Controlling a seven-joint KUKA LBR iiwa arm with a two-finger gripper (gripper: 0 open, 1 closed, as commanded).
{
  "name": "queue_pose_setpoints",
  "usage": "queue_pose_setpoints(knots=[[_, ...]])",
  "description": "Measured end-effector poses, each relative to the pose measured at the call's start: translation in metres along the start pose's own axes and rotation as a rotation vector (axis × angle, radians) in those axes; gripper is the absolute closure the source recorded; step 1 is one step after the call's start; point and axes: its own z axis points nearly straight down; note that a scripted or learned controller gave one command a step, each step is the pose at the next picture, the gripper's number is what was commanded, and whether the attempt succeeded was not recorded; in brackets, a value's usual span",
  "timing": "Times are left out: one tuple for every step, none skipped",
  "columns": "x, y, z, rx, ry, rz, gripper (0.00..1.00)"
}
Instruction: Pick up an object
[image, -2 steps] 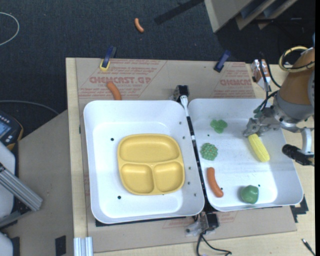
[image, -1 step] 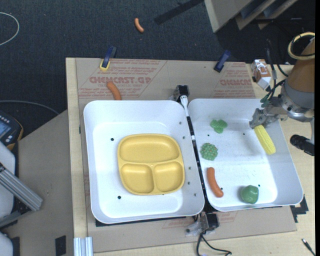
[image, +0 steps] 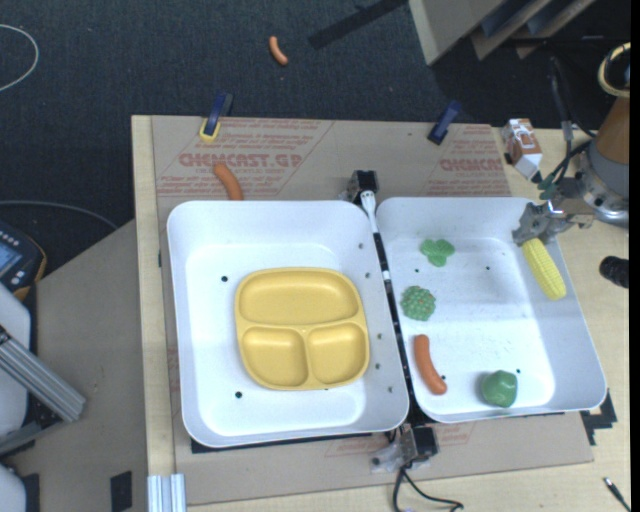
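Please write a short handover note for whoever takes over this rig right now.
Hand: at the right bin's far right corner, just over the top end of the corn; grip unclear.
Right bin: corn by the right wall, two green pieces, sausage, green pepper.
Left bin: yellow tray.
Done: nothing lifted.
Left: grasp and raise one object, likely the corn.
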Motion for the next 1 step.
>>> queue_pose_setpoints(knots=[[-0.0005, 0.0016, -0.0394, -0.001, 0.000, 0.000, 1.00]])
